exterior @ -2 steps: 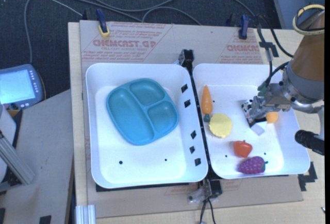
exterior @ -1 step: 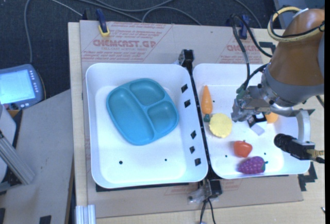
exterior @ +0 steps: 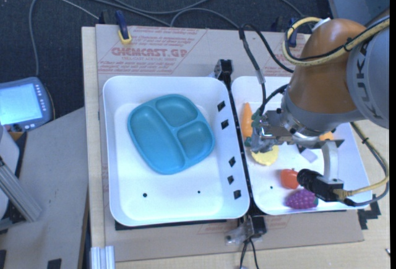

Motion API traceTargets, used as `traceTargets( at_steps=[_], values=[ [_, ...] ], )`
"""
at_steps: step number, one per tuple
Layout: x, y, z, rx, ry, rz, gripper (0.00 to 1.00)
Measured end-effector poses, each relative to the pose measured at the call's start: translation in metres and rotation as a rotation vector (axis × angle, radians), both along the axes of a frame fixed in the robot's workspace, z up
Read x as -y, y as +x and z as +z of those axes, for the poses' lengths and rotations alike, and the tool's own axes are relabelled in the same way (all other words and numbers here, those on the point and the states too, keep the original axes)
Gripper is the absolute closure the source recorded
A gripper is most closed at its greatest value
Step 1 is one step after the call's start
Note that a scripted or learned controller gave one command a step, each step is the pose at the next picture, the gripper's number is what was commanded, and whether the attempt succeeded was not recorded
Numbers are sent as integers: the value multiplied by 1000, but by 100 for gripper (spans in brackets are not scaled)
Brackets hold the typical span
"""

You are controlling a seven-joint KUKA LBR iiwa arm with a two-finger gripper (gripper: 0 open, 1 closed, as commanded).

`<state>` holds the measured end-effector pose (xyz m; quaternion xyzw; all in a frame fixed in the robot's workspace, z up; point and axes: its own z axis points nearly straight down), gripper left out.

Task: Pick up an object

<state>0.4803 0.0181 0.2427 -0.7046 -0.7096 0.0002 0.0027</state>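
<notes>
Reaching arm [exterior: 334, 70] over rt bin [exterior: 359, 196]

gripper [exterior: 263, 138] low over right bin [exterior: 272, 196], possibly touching yellow piece [exterior: 266, 157]

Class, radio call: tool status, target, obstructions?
Tool low in right bin, above yellow piece; grip state unclear. Orange carrot beside it. Purple grapes, red piece apart.

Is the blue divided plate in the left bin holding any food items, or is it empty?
Empty. The blue divided plate lies flat in the left bin, and all three of its compartments show bare blue surface.
</notes>
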Motion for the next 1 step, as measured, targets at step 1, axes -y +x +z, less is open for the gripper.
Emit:
traceTargets(
  at_steps=[1],
  values=[
    [-63,3,-12,0,-1,0,100]
  ],
)
